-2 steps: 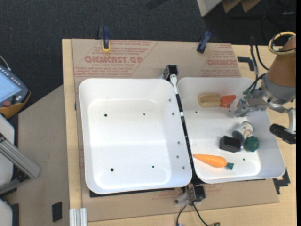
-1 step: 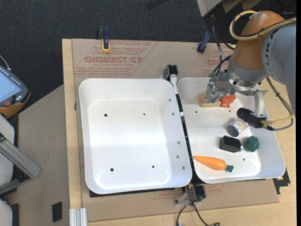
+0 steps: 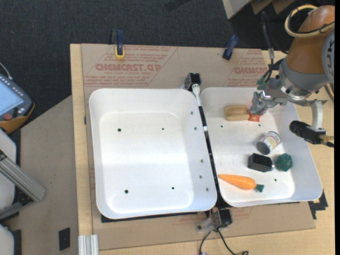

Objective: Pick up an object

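Note:
My gripper (image 3: 257, 110) hangs over the back of the right bin (image 3: 303, 187), its tip at the right end of a tan, bread-like piece (image 3: 236, 112) with a red bit beside it. Whether anything sits between the fingers is hidden by the wrist. Further forward in the same bin lie a small grey and white can (image 3: 269, 142), a black block (image 3: 260, 162), a dark green lump (image 3: 283, 162) and an orange carrot with a green end (image 3: 238, 181).
The left bin (image 3: 103, 142) stands beside the right one, with a black strip (image 3: 204, 132) along their shared edge. Blue clamps (image 3: 119, 41) hold the cardboard sheet at the back. A black cable end (image 3: 305, 130) sticks out at the right.

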Controlling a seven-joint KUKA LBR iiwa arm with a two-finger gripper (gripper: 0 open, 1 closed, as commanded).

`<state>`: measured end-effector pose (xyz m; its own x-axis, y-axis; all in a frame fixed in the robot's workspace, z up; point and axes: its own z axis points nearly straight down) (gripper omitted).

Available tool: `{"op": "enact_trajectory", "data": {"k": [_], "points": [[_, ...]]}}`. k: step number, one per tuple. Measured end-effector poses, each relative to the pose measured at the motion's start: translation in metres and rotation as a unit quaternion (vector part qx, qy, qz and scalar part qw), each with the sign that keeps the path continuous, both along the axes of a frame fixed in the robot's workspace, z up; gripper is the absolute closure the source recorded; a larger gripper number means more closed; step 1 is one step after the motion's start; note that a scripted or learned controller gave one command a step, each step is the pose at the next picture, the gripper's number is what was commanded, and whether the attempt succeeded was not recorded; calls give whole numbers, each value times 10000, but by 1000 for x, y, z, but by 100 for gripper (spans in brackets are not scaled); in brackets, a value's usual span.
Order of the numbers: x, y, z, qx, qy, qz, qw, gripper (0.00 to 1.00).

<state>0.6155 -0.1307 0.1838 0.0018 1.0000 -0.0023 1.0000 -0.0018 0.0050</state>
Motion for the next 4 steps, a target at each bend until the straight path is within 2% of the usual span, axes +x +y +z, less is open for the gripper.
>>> {"op": "enact_trajectory", "data": {"k": [1,2,3,4], "points": [[42,41,99,3,-47,39,10000,100],[52,108,131,14,-9,39,10000,100],[51,155,110,18,43,33,10000,100],[51,269,145,30,-10,64,10000,100]]}}
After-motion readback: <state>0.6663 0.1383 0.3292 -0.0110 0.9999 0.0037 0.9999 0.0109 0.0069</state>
